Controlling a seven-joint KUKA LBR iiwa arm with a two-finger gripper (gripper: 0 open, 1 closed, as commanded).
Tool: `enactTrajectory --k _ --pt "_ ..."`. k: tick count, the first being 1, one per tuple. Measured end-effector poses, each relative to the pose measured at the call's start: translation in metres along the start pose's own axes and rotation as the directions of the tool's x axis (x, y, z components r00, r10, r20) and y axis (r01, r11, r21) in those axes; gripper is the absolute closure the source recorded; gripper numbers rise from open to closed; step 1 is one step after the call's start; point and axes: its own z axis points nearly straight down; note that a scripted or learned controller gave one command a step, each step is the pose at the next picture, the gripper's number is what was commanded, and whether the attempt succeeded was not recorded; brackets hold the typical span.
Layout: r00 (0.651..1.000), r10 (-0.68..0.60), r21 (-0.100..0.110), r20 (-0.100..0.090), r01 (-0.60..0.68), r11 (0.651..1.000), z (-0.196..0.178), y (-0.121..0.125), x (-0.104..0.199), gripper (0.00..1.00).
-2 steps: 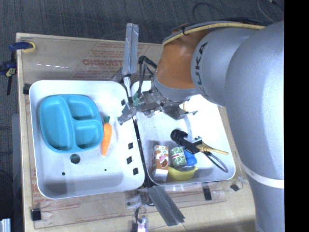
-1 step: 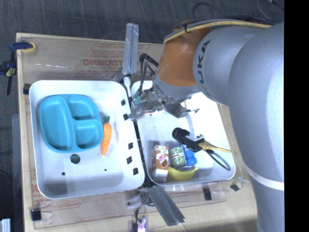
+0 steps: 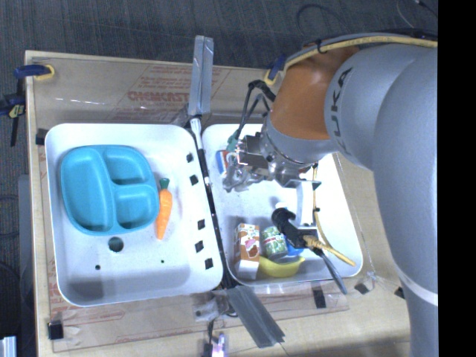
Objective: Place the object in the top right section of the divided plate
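A blue divided plate lies in the left bin, with its top right section holding nothing. An orange carrot with a green top lies on the bin floor just right of the plate. My gripper hangs low over the upper left part of the right bin, close to the bin's left wall. A small red and blue thing shows right beside it, partly hidden by the gripper. I cannot tell whether it is held.
At the front of the right bin sit a small printed carton, a green can and a yellow banana. A small dark round thing lies in the left bin below the plate.
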Motion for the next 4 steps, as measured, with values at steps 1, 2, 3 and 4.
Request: enactTrajectory --k 1,2,3,4 --pt "0.999 -0.043 0.005 0.001 0.043 0.999 0.049 0.009 0.058 1.00" --pt "0.982 0.191 0.004 0.001 -0.191 0.982 0.117 0.096 0.185 1.00" --pt "0.997 0.083 0.002 0.000 -0.083 0.997 0.064 0.086 0.272 1.00" --pt "0.989 -0.145 0.001 -0.001 0.145 0.989 0.147 0.065 0.268 1.00"
